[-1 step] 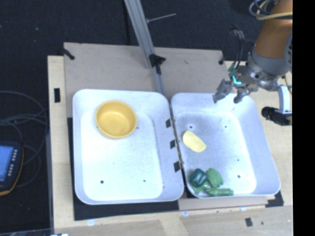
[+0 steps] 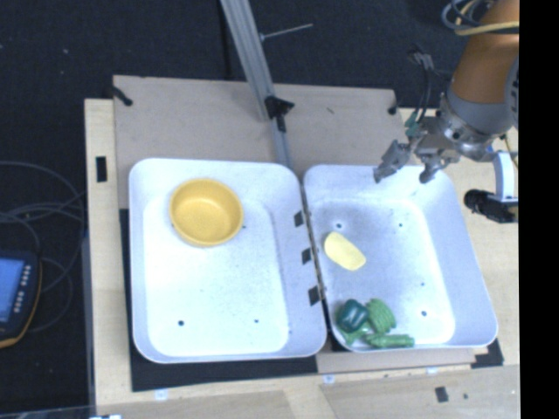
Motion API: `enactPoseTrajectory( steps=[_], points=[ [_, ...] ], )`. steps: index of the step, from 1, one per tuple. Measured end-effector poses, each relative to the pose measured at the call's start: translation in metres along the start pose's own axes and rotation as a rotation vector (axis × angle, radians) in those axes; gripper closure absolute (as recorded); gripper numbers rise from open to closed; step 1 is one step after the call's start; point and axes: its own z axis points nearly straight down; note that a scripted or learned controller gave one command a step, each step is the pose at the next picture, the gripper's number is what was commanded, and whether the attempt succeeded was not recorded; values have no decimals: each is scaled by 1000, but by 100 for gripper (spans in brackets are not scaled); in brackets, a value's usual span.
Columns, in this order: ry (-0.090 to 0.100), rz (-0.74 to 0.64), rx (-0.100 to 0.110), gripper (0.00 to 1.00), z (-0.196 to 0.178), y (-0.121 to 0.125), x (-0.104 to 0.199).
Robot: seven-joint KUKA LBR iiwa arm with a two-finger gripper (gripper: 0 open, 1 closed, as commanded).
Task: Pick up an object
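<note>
A pale yellow soap-like lump [image 2: 344, 251] lies in the right bin [image 2: 437, 225], near its left wall. A green toy cluster [image 2: 370, 321] rests at that bin's front edge. A yellow bowl [image 2: 206, 212] sits in the back of the left bin [image 2: 218, 321]. My gripper [image 2: 407, 166] hangs open above the right bin's back rim, fingers spread, with nothing between them. It is well behind and to the right of the yellow lump.
A slanted metal rail [image 2: 253, 55] runs from the top down to the gap between the bins. Black clips [image 2: 306, 256] mark the shared wall. A tablet [image 2: 13, 291] lies off the bench at the left.
</note>
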Motion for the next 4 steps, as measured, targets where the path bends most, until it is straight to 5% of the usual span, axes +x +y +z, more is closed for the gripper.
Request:
enactPoseTrajectory(
  steps=[3,4],
  points=[
    [-1,0,4,0,145,-6,-13],
    [-1,1,-2,100,132,-4,-14]
  ],
)
